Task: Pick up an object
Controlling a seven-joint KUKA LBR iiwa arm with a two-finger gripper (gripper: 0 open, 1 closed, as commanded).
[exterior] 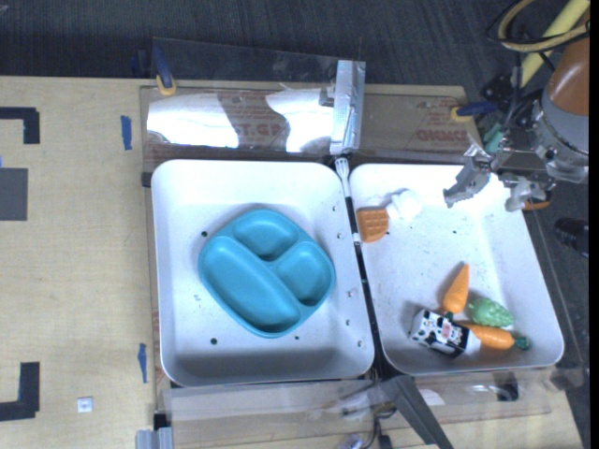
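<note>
My gripper point(489, 195) hangs over the far right part of the right bin point(524, 251), open, with nothing between its fingers. Below it in the bin's near right corner lie an orange carrot point(456, 288), a green leafy piece point(491, 311), a second carrot point(492, 337) and a black-and-white patterned item point(439, 333), all close together. At the bin's far left sit an orange waffle-like piece point(372, 223) and a small white lump point(404, 204). The gripper is apart from all of them.
The left bin point(178, 204) holds a blue divided plate point(267, 269). A clear panel point(253, 92) and a metal post point(346, 106) stand behind the bins. Cables point(538, 17) hang at the top right beside the arm.
</note>
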